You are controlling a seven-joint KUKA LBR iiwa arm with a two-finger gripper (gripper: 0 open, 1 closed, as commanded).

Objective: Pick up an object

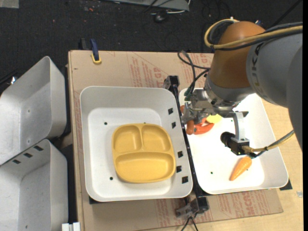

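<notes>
A: Where was the arm (250, 61) at that pt?

B: Over the right bin (269, 177), wrist low at its upper-left corner. Gripper (195, 113) was down among a red-orange item (201, 127) and a yellow bit (216, 118), close to the bin wall.

A: Holding anything?

B: Couldn't tell. The wrist blocked the view, so no call on a grasp.

A: Other candidates?

B: A toy carrot (240, 168) lay well apart, lower in the same bin. Left bin (94, 129) had a yellow divided plate (143, 153), flat.

A: So which step?

B: Prob. the descent/grasp on the red-orange item, lift not yet done. Next move needed a straight-up raise, slow, w/ clearance from the wall, then a check that sth actually came up.
</notes>
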